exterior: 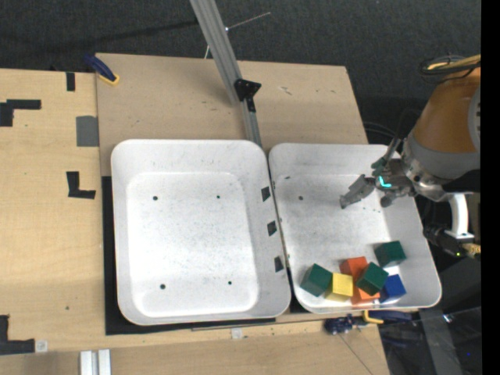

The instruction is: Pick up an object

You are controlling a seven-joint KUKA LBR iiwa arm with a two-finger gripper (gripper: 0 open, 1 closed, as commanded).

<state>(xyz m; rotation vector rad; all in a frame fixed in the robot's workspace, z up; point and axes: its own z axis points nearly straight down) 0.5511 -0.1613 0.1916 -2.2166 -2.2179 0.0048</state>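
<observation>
While the arm (449,123) reaches in over the right bin (328,209), we see its gripper (369,194) hanging above that bin's bare upper floor with its two fingers spread apart and nothing between them. Well apart from the gripper, toward the right bin's near wall, we find the blocks clustered: a green block (316,279) farthest toward the left bin (191,229), a yellow block (342,286) touching it, then an orange block (355,269), a second green block (373,276), a blue block (393,287), and a dark green block (390,251) just beyond them. Both bins sit side by side on the desk (47,233).
</observation>
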